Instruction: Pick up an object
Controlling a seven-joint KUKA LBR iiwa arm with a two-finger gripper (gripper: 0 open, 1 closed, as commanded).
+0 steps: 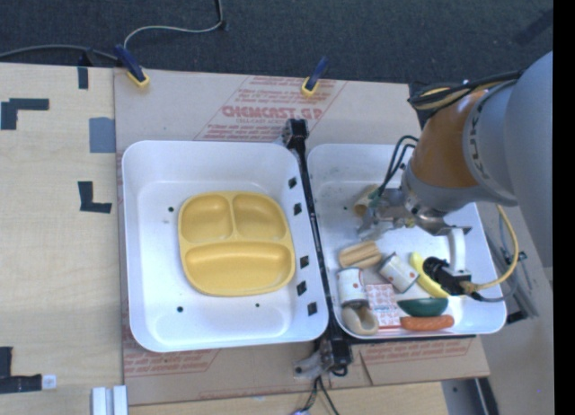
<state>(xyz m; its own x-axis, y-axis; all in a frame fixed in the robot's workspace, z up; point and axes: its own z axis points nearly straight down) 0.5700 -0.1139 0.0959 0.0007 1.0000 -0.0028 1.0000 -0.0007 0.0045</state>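
A printed cardboard sheet (pixel 269 108) is clamped to the pale wooden desk (pixel 54 225); dark carpet (pixel 359 9) is seen beyond.

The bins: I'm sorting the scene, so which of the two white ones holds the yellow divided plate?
The left bin; the yellow divided plate lies alone in it, while the right bin holds a clutter of small items.

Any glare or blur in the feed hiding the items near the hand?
Camera view: even, soft light, faint shadows. The white bins look bright but not washed out. The feed is low-res and slightly soft, so the small items in the right bin blur together. The hand is partly hidden under the arm.
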